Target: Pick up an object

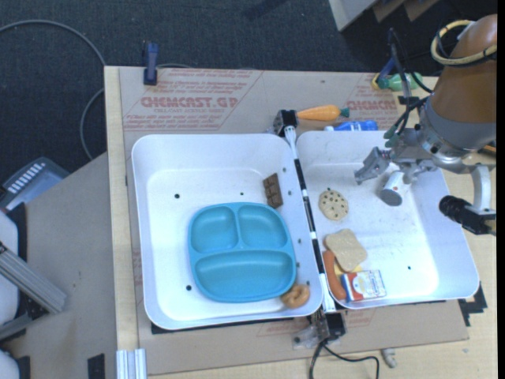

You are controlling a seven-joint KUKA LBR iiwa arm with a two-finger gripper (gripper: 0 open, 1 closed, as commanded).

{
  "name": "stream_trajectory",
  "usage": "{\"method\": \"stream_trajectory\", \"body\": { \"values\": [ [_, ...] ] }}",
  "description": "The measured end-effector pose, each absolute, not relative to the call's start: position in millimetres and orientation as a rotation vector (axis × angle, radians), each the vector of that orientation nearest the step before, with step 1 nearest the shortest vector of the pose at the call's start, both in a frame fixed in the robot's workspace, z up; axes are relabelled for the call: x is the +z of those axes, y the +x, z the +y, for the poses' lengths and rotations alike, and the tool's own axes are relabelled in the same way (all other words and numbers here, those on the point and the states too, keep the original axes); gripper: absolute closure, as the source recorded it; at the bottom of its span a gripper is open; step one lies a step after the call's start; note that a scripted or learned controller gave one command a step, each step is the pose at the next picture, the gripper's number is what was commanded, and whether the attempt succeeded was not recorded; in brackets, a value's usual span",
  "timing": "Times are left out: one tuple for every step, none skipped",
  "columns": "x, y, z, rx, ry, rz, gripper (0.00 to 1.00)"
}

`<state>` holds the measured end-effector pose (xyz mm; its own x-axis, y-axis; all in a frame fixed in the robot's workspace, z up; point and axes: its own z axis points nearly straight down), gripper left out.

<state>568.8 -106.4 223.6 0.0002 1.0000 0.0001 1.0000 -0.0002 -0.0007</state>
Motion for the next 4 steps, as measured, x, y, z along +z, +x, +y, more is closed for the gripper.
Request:
{"method": "stream_trajectory", "body": {
  "values": [
    [84,553.0,-99,-0.001,-2.222,-2.221,0.0],
    [84,523.3,-106,0.001,-2.221,-2.22,0.0],
    [84,478.6,-93,0.001,-2.221,-2.22,0.0],
    [97,582.2,-102,-0.001,-2.221,-2.223,0.0]
  ]
}}
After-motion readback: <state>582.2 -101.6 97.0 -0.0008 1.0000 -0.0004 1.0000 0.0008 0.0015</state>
